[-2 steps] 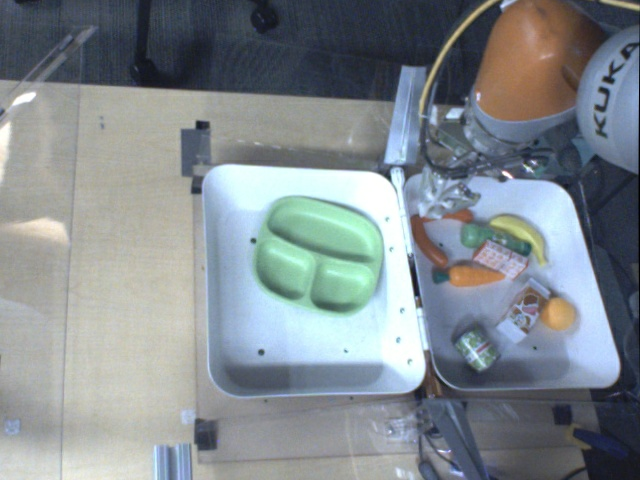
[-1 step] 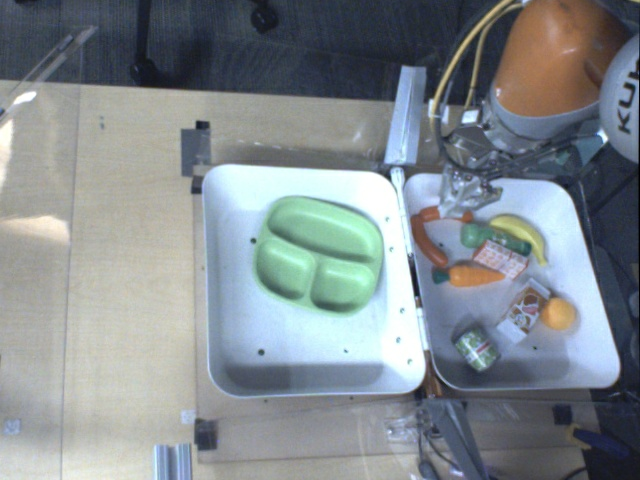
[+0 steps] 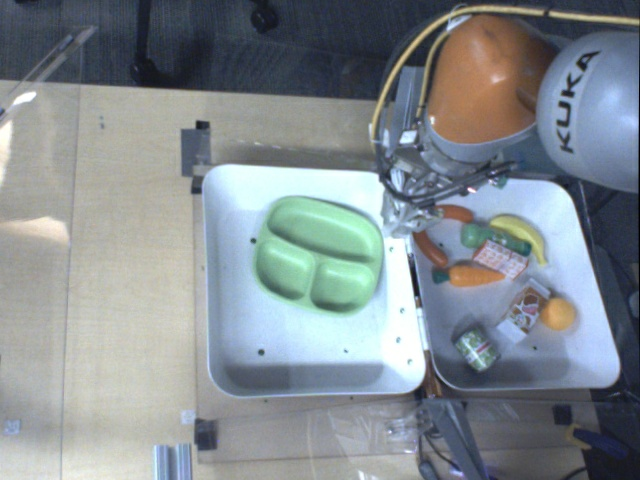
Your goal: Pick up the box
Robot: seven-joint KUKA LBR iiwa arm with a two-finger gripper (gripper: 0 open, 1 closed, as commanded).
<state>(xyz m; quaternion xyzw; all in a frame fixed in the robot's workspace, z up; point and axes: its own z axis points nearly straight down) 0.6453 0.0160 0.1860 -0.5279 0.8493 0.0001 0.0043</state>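
- Counter (image 3: 120, 268): carries two white bins, side by side.
- Left bin (image 3: 222, 298): one green divided tray (image 3: 318, 253) with three compartments; no box in it.
- Gripper (image 3: 405, 213): low over the seam between the bins, at the right bin's upper-left corner (its opening is too blurred to tell, and nothing is seen in its grasp).
- Right bin (image 3: 590, 353): one sausage (image 3: 432, 248), one carrot (image 3: 472, 276), one can (image 3: 477, 348), one banana (image 3: 520, 234), one printed packet (image 3: 525, 308), one orange (image 3: 558, 314).
- Box (image 3: 500, 258): one, red-and-white, lying flat between banana and carrot, to the right of the gripper and slightly nearer the camera; its long axis appears to run roughly left-right, with a slight slant.
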